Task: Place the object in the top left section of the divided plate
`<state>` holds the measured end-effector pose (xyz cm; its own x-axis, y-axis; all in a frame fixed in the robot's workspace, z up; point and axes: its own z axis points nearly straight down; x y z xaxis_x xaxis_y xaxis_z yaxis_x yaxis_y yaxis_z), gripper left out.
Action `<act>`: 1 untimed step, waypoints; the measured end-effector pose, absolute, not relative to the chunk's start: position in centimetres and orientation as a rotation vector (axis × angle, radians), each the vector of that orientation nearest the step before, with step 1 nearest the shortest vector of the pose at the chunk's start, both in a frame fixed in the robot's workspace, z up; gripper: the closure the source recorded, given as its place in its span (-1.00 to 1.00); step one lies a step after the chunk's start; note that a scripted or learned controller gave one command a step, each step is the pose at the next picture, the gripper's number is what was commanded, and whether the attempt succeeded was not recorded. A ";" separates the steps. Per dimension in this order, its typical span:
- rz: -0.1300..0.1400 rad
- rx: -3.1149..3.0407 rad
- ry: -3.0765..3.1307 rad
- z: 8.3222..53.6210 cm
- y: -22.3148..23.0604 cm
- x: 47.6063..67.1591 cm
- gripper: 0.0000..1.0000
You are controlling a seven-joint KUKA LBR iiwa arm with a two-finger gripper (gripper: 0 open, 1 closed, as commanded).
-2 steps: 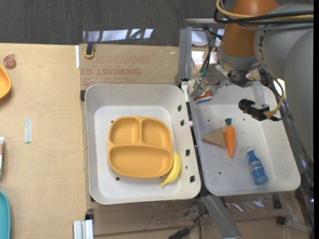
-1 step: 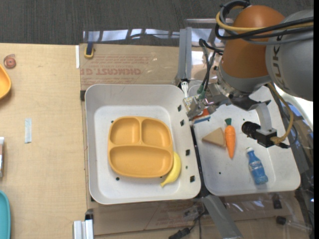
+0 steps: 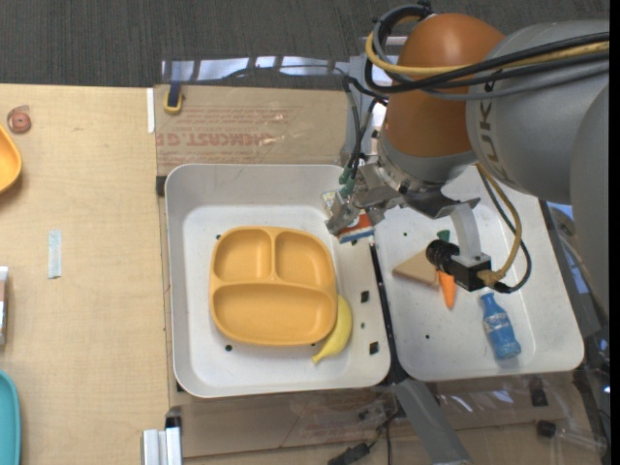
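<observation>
The gripper (image 3: 346, 211) is largely hidden beneath the arm's wrist, so its state cannot be told. One yellow-orange divided plate (image 3: 274, 286), with three sections, is seen in the left bin (image 3: 189, 289); one banana (image 3: 335, 332) touches its lower right edge. One carrot (image 3: 447, 289), one wedge (image 3: 418, 270) and one blue bottle (image 3: 499, 327) are counted in the right bin (image 3: 542, 260).

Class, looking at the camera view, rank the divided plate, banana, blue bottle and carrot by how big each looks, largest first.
1. Plate
2. Banana
3. Bottle
4. Carrot, part hidden by a black piece, so its rank below the bottle is unsure.
</observation>
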<state>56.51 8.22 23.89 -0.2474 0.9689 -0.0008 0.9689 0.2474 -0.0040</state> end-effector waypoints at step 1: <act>0.004 -1.772 -2.594 27.6 15.7 57.1 1.00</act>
<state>57.10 15.72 27.56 -0.3635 0.9316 -0.0014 0.9316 0.3635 -0.0023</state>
